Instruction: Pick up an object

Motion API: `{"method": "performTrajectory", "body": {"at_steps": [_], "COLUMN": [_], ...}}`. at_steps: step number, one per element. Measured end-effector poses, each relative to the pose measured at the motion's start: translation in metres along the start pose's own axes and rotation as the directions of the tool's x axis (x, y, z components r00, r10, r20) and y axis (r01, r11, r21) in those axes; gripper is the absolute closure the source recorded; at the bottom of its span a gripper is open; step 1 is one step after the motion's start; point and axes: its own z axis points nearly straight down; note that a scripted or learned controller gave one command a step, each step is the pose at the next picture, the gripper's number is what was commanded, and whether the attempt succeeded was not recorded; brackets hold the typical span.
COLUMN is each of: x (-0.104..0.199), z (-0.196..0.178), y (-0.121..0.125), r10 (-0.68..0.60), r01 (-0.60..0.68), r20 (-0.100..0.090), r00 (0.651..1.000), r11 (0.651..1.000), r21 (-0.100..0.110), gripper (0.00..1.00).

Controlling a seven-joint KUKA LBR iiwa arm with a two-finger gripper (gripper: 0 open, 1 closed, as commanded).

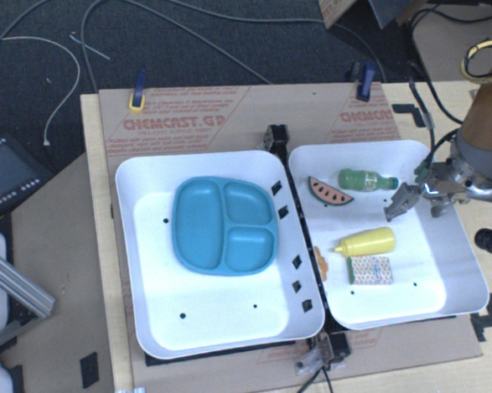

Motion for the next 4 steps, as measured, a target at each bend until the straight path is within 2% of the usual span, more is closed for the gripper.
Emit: {"method": "performTrajectory", "body": {"at_steps": [1,2,3,4], "x": [-0.005,-0.012,-0.014,-0.009], "z": [0.044,0.087,0.069,0.01], "y": [-0.004,0.002,0.007,0.017], "r10": [0.0,-0.001,-0.003,-0.003], "r01": [0.0,0.001,0.003,0.003], "r20": [0.0,-0.004,0.006,0.005], "r00": [1.0,1.0,1.0,1.0], "r11": [1.0,1.0,0.999,1.0], "r21": [-0.001,-0.015,-0.035,-0.014], "gripper": [0.0,0.0,1.0,1.0]}}
